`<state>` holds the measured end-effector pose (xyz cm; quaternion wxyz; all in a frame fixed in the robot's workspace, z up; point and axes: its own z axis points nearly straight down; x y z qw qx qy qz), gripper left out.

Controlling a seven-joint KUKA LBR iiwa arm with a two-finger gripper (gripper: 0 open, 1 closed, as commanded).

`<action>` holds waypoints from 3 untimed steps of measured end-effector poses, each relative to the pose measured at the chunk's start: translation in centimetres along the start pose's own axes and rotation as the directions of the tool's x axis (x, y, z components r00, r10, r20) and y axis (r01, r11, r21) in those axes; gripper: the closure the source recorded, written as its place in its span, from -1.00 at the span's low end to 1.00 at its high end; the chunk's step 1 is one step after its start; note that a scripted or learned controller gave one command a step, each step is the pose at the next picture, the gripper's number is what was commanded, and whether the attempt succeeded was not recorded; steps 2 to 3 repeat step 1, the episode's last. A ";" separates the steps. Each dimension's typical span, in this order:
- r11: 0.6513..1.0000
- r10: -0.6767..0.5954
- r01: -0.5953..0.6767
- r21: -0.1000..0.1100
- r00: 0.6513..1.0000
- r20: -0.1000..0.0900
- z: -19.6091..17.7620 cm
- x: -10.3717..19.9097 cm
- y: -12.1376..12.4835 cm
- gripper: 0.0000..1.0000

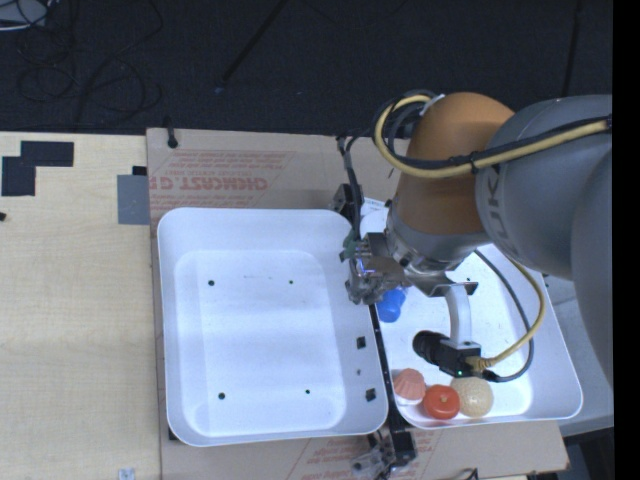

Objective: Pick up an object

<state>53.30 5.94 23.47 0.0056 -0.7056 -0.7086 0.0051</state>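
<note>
Overhead light was even; my white bins (255, 230) glared bright, floor behind stayed dark, whole frame looked slightly soft.

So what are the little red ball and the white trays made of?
The red ball looks like smooth plastic or rubber, going by its even colour and faint sheen; it could be a toy tomato. The white bins look like thin moulded plastic: glossy, with rounded corners and soft reflections. Neither is certain from this view.
</note>
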 end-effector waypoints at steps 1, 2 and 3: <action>1.000 0.004 -0.004 -0.011 1.000 0.002 -0.1 -0.4 1.0 1.00; 1.000 0.004 -0.004 -0.011 1.000 0.002 -0.1 -0.4 1.0 1.00; 1.000 0.004 -0.004 -0.011 1.000 0.002 -0.1 -0.4 1.0 1.00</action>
